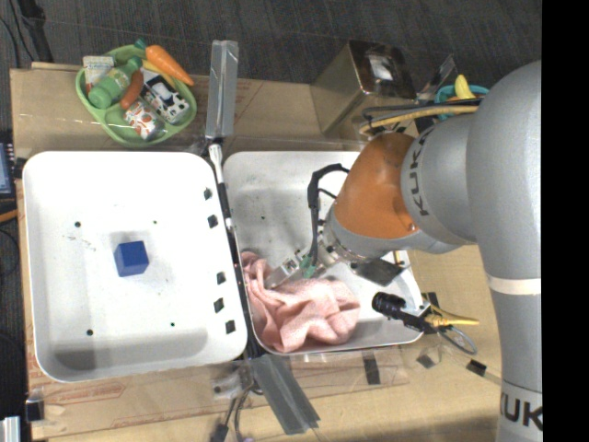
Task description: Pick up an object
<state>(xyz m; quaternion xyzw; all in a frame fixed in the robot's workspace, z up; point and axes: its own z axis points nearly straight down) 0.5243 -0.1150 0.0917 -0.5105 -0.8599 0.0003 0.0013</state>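
smooth white bin [276, 182], crumpled pink cloth [299, 309]

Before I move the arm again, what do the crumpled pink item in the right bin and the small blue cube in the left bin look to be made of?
The crumpled pink item looks like soft terry-type cloth: fuzzy matte surface, loose folds. The small blue cube looks rigid, likely plastic or painted wood: crisp edges, flat even-coloured faces; which one is unclear. The gripper sits at the cloth's upper edge.

Blue cube [132, 257], pink cloth [304, 309], white bins [55, 182].
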